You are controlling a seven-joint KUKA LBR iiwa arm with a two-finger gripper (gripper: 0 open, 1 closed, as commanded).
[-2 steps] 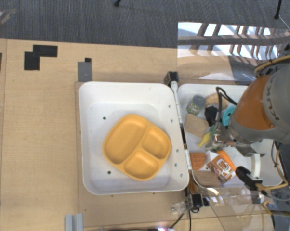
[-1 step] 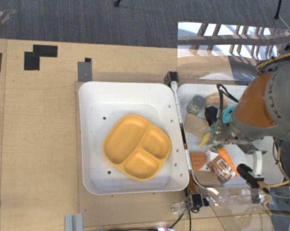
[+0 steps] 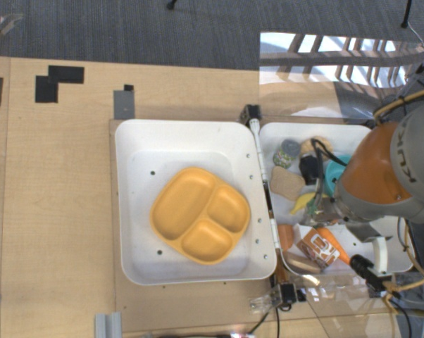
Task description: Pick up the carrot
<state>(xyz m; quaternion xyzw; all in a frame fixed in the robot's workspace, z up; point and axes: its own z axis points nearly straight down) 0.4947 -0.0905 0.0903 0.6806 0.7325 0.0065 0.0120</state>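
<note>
The right bin [image 3: 360, 129] is crowded with small items. A slim orange piece that looks like the carrot [image 3: 341, 253] lies near the bin's front, partly under a brown snack packet [image 3: 318, 247]. My gripper [image 3: 321, 204] hangs low over the middle of this bin, just behind the packet and beside a yellow item [image 3: 303, 203]. The grey arm and its orange band [image 3: 374, 171] cover most of the gripper. From this view, nothing can be made out between the fingers.
The left bin [image 3: 138, 189] holds a yellow three-compartment plate [image 3: 200, 214]. In the right bin also lie a tan sponge-like block [image 3: 287, 182], a grey-green ball [image 3: 288, 152], a black-handled brush [image 3: 310, 162], a teal object [image 3: 333, 174] and a white piece [image 3: 379, 252].
</note>
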